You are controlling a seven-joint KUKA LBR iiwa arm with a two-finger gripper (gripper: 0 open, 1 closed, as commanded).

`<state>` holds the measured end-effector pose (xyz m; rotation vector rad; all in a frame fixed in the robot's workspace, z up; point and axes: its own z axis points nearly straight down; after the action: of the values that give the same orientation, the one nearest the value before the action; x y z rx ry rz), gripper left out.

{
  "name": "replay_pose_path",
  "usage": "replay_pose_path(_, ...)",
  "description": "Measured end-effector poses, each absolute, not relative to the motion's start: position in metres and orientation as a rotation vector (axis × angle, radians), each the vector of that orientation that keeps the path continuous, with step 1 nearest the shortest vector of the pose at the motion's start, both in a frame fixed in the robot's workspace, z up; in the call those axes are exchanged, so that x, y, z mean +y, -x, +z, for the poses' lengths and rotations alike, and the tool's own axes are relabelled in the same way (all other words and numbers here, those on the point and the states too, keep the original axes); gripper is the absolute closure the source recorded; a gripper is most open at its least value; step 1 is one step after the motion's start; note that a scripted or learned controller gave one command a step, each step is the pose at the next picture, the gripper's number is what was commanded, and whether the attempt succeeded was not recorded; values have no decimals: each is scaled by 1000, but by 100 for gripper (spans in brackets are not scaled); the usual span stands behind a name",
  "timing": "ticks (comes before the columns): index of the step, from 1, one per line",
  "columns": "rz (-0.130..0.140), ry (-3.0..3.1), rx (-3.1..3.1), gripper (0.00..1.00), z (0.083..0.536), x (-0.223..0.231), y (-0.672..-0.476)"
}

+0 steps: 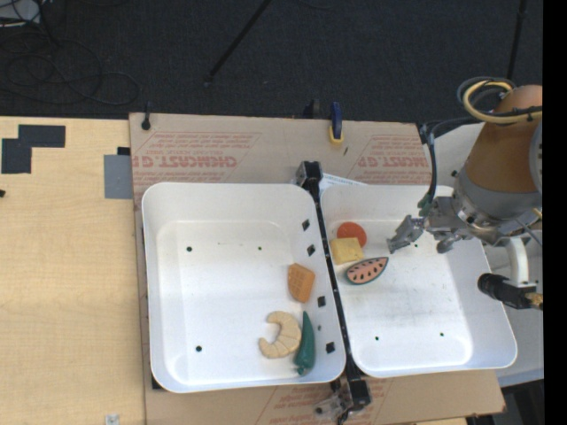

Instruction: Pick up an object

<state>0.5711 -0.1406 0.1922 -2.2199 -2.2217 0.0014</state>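
Both white bins (168, 237) looked like smooth, slightly glossy plastic, sitting on matt brown cardboard (230, 153). Left of the cardboard, the bench (62, 282) was pale wood grain. The gripper (423, 233) looked like dull grey metal.

Robotics lab test bench, plywood worktop (62, 264), cardboard sheet (230, 149) clamped under two white bins (168, 237), loose cables (53, 7) on dark carpet (292, 42), grey-and-orange industrial arm (500, 166) alongside

Tool (409, 235) above right bin (461, 343), near watermelon slice (366, 270); croissant (282, 336) in left bin (221, 374).
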Motion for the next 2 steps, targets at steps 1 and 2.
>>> replay_pose_path(1, 4, 2223, -2219, 0, 83, -194, -587)
replay_pose_path(2, 0, 2220, -2221, 0, 88, -197, -599)
